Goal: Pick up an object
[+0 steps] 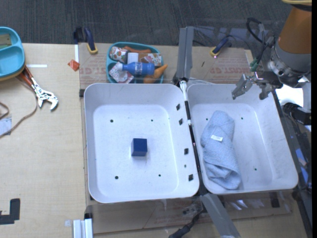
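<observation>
A small dark blue cube (139, 147) sits near the middle of the left bin (99, 133). A crumpled light blue cloth (220, 148) with a white tag lies in the right bin (267, 148), toward its left side. My gripper (251, 91) hangs over the far right corner of the right bin, above and to the right of the cloth. Its two fingers are spread apart, open, and nothing is between them. The orange-banded wrist (297, 24) rises behind it at the top right.
Behind the left bin a teal tub (134, 63) holds several small items. A wrench (43, 97) and a blue tray (10, 51) lie on the wooden bench at left. Clamps (89, 39) sit along the bench's far edge.
</observation>
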You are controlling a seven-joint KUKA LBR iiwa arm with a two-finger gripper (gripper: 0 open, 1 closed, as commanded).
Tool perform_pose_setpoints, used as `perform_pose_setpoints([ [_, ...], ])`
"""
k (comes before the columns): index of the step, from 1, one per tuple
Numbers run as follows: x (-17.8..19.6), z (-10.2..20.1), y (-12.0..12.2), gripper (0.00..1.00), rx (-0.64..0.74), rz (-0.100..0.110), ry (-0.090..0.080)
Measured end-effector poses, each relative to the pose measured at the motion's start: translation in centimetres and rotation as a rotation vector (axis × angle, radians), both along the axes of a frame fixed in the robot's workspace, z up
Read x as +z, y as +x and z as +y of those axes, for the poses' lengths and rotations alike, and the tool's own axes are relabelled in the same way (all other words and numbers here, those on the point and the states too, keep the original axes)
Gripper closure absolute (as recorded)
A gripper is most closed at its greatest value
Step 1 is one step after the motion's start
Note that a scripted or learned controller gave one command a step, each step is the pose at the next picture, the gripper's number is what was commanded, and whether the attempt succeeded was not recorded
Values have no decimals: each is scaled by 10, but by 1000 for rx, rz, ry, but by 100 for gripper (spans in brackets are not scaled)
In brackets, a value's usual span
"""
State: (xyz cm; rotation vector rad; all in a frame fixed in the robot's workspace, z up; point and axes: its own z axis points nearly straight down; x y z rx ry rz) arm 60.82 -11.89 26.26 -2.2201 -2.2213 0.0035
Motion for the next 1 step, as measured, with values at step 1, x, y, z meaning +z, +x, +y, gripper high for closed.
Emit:
perform_pose_setpoints([
  [1, 0, -46, -30, 0, -159, 0, -1],
])
